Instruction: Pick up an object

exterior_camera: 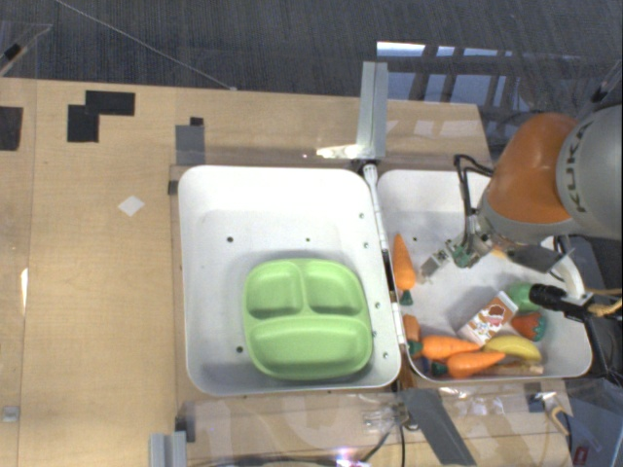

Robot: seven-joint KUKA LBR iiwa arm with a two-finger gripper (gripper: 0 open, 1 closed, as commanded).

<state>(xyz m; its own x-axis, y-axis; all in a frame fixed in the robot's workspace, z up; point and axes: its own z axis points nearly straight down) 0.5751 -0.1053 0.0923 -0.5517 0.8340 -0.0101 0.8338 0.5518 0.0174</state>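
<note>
We see our gripper (456,255) low over the right bin (428,202), near an orange carrot (403,264) lying along the bin's left wall; whether it is wide or narrow we cannot tell. The carrot looks like a light, stiff, smooth plastic toy, so we would take it across its thick middle. More toy food is piled in the bin's near corner. The left bin (224,202) holds a green divided plate (308,319). The bench (88,290) is pale wood.
</note>
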